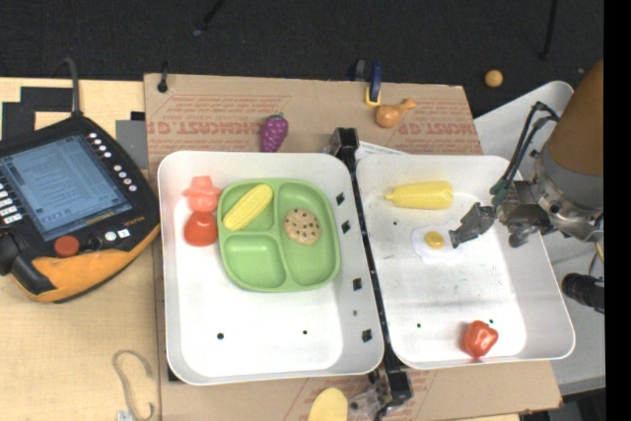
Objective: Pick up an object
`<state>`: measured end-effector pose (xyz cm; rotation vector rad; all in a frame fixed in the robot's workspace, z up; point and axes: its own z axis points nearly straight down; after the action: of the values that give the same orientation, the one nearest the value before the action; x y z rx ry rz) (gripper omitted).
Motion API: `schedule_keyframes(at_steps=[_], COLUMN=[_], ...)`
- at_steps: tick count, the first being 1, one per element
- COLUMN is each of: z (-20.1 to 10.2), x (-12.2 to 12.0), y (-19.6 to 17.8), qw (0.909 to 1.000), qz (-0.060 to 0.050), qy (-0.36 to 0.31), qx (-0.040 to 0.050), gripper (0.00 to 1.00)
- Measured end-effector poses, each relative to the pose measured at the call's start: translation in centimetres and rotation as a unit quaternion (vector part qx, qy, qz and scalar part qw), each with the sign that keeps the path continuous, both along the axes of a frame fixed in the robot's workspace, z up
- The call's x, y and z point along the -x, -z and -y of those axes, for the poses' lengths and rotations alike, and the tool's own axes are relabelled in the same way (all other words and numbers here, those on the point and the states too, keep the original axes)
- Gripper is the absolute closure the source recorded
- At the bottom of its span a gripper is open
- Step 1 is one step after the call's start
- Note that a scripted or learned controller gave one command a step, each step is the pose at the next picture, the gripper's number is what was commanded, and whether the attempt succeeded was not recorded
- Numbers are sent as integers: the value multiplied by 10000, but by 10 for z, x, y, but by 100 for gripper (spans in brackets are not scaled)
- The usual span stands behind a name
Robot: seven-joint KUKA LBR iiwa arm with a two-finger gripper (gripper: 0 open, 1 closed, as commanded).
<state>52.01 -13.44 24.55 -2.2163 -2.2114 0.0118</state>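
Observation:
My gripper [495,228] hangs over the right bin [537,315], near its right side, with its fingers spread open and nothing between them. Its left finger [470,225] is just right of a small fried egg [434,239] on the bin floor. A yellow mustard bottle [420,196] lies at the back of this bin. In the front of the bin sits a red pepper [479,338].
The left bin [197,330] holds a green divided plate [258,263] with corn [245,205] and a cookie [302,227], plus a red bottle [201,212]. Purple grapes [273,131] and an orange pear [393,112] lie behind the bins. A control pendant [69,202] sits far left.

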Motion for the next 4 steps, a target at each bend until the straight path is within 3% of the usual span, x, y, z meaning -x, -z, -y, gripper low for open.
schedule_keyframes(at_steps=[1,3,4], z=[0,-7,-9], x=[-2,10,10], y=[-6,112,160], qw=[10000,10000,10000], qz=[58,16,50], qy=[-9,-11,-12], qx=[10,-1,7], gripper=[0,0,0])
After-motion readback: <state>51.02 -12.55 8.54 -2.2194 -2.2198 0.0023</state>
